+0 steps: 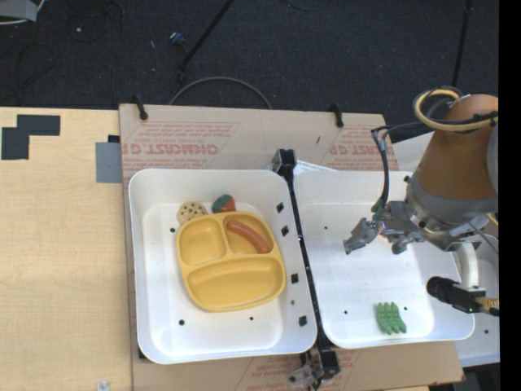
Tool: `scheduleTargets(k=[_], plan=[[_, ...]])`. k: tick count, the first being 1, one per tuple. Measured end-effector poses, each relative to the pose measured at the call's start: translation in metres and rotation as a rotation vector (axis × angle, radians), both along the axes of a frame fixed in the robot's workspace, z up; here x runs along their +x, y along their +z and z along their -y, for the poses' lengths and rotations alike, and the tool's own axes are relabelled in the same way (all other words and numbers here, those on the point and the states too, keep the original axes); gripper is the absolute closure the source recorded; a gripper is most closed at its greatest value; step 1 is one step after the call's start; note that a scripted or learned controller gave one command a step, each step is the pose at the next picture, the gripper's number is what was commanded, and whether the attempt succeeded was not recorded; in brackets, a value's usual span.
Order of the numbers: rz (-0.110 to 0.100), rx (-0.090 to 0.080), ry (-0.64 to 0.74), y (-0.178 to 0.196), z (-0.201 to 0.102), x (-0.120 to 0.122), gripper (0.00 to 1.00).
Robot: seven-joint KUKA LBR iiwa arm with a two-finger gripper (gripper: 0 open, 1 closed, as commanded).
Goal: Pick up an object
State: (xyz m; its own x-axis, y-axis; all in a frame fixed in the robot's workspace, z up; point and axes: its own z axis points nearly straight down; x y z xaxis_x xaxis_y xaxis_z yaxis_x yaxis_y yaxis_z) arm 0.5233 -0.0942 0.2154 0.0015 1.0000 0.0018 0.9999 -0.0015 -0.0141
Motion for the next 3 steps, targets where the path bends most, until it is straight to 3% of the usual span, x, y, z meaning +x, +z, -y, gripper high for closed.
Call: scheduleTargets(k=[1,3], plan=[[0.012,-0.002,0.002,0.006,0.0,0.003,0.0],[0.006,0.0,0.002,-0.118,0.003,0.009,0.0]])
